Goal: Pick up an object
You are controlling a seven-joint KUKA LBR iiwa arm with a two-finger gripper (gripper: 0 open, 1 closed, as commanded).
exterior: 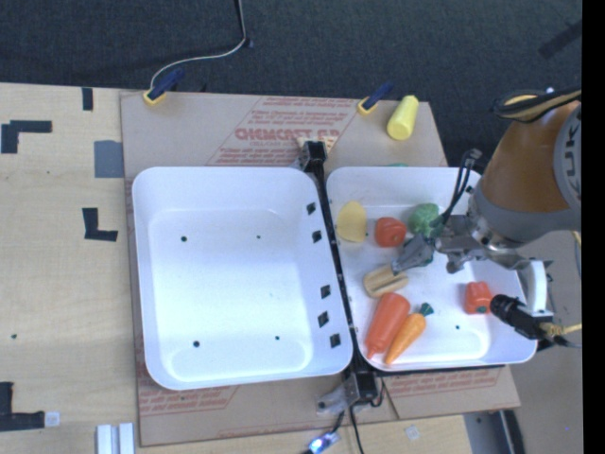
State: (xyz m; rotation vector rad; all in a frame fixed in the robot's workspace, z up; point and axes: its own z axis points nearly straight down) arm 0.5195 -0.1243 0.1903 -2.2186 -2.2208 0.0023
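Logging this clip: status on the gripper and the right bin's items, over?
Gripper low in the right bin, nothing seen held. Tan piece just below it. Red tomato, green piece crowd close.

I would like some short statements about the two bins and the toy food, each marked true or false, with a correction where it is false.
1. The end effector is above the right bin. True.
2. The carrots lie in the left bin. False: they lie in the right bin, near its front edge.
3. A yellow cylinder lies outside both bins, on the cardboard. True.
4. The red tomato sits beside a green vegetable. True.
5. The beige piece is at the far left of the bench. False: it lies in the right bin, just under the end effector.
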